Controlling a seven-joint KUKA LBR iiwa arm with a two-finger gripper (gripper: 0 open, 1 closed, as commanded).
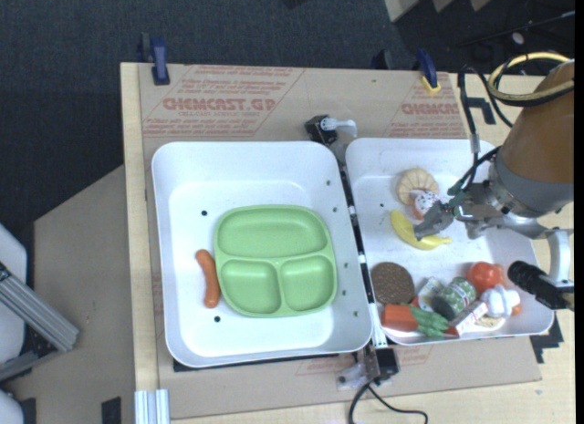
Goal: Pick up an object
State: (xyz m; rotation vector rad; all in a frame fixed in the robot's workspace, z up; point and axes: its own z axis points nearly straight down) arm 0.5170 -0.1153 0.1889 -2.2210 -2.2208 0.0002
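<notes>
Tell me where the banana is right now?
The banana lies in the right bin, near its middle. It is just below the round cookie-like toy and above the brown patty, with the gripper right over its right end.

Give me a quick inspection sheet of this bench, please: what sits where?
Surface: bench bearing two white bins side by side.
Job's things: banana, biscuit, brown disc, tomato and carrot lie in the right bin.
Clutter: green divided plate and sausage lie in the left bin.
Grippers: gripper low over the banana; grip cannot be judged.
Cables: black and yellow cables by the arm; one at the front edge.
Surroundings: dark carpet.
</notes>
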